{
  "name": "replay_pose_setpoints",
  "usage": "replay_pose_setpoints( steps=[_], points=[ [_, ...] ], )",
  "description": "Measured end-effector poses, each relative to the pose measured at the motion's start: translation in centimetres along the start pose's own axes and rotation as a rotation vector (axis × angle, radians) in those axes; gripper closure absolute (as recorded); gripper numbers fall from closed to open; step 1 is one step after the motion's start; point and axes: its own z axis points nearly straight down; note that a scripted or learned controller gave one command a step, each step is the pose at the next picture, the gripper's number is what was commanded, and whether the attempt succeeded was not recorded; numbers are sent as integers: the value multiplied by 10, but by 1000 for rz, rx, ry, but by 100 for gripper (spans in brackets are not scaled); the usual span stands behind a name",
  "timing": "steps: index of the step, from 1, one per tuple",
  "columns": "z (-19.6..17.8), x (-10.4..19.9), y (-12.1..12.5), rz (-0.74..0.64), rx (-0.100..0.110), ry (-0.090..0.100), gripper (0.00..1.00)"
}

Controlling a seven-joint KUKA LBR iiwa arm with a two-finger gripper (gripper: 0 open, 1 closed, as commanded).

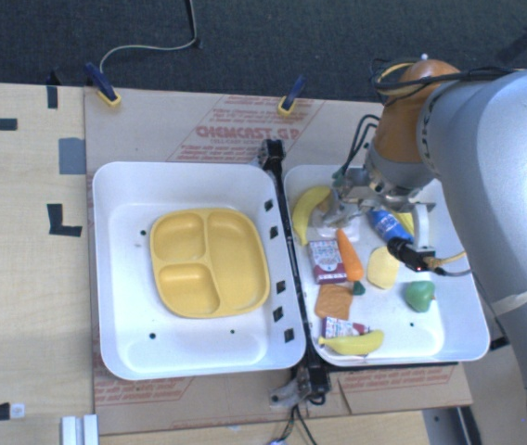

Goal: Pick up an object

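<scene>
From my seat I see the gripper (pixel 338 213) low in the right bin (pixel 458 336), over the upper end of a yellow banana-like piece (pixel 308 208); whether it is open or closed I cannot tell. Just beside it lie a blue bottle (pixel 389 225), a carrot (pixel 349 256) and a small red-and-white packet (pixel 326 260), its print too small to read. Further down the bin sit a pale yellow fruit (pixel 383 269), a green piece (pixel 419 295), an orange cracker-like square (pixel 333 301) and a second banana (pixel 354 343) near the lower rim.

The left bin (pixel 120 341) holds a yellow divided plate (pixel 210 261). Both bins rest on brown cardboard (pixel 152 128) printed in red with "CHEMCAST", held by two blue-and-yellow clamps (pixel 103 83) at its far edge. The cardboard lies on a light wooden bench (pixel 13 248); dark carpet (pixel 245 17) lies beyond, with a cable (pixel 185 7) across it.

The arm (pixel 486 174) comes in from the right, its orange band (pixel 403 123) above the wrist, bent downward into the bin.
</scene>
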Motion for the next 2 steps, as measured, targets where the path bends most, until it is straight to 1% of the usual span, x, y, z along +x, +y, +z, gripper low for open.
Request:
replay_pose_setpoints(
  steps=[1, 2],
  points=[
    [-84, 55, 28, -4, -6, 4, 100],
    [-83, 55, 28, -3, -3, 3, 0]
  ],
)
